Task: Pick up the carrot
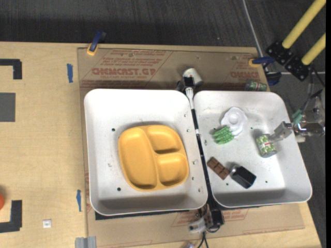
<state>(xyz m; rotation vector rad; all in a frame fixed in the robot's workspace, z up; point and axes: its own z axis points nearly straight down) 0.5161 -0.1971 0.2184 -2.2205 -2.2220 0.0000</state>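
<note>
My gripper (pixel 287 129) reaches in over the right rim of the right bin (pixel 289 190), low and small in view. Just below and left of it lies a small green and white can-like object (pixel 266 145), very near the gripper tip; I cannot tell whether they touch. Further left in the same bin are a green ridged item (pixel 224 135) and a white rounded item (pixel 234 119) touching it. A brown chocolate bar (pixel 217 168) and a black block (pixel 242 176) lie near the bin's front. None of these is clearly orange.
The left bin (pixel 103 138) holds a yellow divided plate (pixel 153 156). A yellow-padded stand (pixel 302 22) with black clamps rises at the back right. A small orange-red shape (pixel 1 201) sits at the far left edge of the bench.
</note>
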